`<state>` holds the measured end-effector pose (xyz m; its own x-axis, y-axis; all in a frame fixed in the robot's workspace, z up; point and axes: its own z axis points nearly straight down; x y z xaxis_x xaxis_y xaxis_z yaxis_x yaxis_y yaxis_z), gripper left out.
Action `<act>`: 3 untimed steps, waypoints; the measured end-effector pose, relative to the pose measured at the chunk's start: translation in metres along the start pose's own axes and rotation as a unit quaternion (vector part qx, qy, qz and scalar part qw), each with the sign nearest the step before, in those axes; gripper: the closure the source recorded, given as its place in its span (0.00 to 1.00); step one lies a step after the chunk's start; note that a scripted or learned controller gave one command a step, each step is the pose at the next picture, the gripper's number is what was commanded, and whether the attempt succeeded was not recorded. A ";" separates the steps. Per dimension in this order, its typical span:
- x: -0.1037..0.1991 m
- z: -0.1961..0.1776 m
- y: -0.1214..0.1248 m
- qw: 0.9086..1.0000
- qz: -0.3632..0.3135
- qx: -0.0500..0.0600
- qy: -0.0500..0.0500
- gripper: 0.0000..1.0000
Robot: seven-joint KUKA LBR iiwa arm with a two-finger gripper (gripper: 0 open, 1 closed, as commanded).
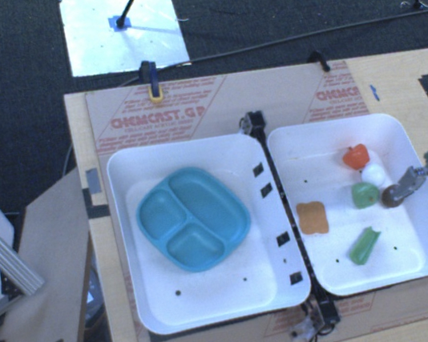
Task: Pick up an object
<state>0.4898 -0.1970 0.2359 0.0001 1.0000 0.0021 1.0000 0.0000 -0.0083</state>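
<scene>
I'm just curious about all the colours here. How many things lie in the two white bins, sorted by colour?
Blue: 1, the divided plate in the left bin
Green: 2, a rounded piece and a longer piece
Orange-red: 1
White: 1
Tan: 1, a flat piece
Total: 6

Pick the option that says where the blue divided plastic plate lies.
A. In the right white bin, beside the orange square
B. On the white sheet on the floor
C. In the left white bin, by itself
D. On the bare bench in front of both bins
C: the blue divided plastic plate lies flat inside the left white bin, with no other object in it.
</scene>
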 end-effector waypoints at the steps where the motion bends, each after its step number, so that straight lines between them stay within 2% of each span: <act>1: 0.000 -0.005 0.002 1.000 -0.002 -0.005 -0.001 0.00; 3: 0.001 0.080 0.003 1.000 0.000 -0.003 0.000 0.00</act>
<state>0.4918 -0.1960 0.1561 -0.0008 1.0000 0.0014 1.0000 0.0008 -0.0025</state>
